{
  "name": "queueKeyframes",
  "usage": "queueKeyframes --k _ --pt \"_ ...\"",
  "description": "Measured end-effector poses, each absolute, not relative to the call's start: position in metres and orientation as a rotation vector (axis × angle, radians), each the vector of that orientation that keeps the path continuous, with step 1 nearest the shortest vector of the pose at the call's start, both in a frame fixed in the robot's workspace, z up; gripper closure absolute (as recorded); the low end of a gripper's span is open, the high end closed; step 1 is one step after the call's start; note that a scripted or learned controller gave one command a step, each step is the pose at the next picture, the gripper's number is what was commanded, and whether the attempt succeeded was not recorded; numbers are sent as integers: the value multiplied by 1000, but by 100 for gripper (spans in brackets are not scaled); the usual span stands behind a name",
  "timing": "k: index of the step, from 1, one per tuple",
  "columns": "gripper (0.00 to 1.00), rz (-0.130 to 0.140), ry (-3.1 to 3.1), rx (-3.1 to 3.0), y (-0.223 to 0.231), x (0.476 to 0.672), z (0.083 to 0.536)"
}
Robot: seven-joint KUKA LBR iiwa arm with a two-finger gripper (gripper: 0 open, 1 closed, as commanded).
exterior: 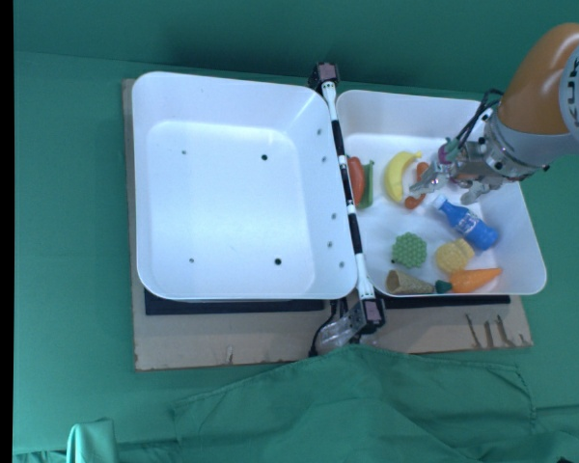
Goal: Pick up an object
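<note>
Gripper (432,179) sits low in the right bin (527,228), reaching in from the right; whether it is parted or closed on anything cannot be told. Landmark: blue bottle (467,223), lying tilted in that bin just below the gripper, white cap toward the gripper, pale label mid-body, its writing too small to read.

Up-left of the bottle: yellow banana (398,175), curved, close beside the gripper. Between banana and gripper: small orange-red piece (419,174), partly hidden, kind unclear.

Below the bottle, touching or nearly so: yellow ridged piece (454,256). Left of that: green bumpy round piece (409,251). Further down, near the bin's front wall: ice-cream cone (405,282) lying on its side, and orange carrot (475,279) with green top end pointing left.

Far left of the bottle, against the bin's left wall: red and green long pieces (359,180) side by side.

Beyond those: left bin (164,114), white. Arm (550,75) carries dark lettering on its grey casing, cropped and unreadable. Both bins rest on a brown board (222,350) over green cloth (77,258).
</note>
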State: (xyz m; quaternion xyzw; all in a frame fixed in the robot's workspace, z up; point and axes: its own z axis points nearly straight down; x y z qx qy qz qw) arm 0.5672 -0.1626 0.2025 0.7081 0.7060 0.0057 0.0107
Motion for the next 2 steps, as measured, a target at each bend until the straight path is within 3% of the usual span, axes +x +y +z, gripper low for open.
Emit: queueKeyframes --k 1,2 --pt "100 16 2199 2216 -164 567 212" --pt "100 6 2210 2219 -171 561 262"
